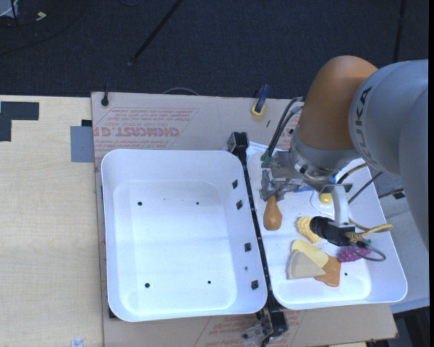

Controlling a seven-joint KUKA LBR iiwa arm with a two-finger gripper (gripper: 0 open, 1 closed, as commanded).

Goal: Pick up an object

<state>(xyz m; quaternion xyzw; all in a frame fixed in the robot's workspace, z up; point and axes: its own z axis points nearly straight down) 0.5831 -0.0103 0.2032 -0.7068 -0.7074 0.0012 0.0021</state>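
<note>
My gripper (274, 188) hangs low over the left part of the right bin (390, 284), close to the wall between the two bins. Just below it lies an orange-brown, pear-shaped object (273, 215), its narrow end pointing up at the gripper; I cannot tell whether they touch. Further right lie a yellow object (305, 227), a pale wedge (302, 263), a small orange piece (331, 274) and a purple object (349, 254). The arm's wrist hides the upper part of this bin.
The left bin (123, 194) stands beside the right one, with a black divider (249, 215) between them. A blue and yellow clamp (260, 103) sits at the cardboard's far edge. Bare bench lies to the left.
</note>
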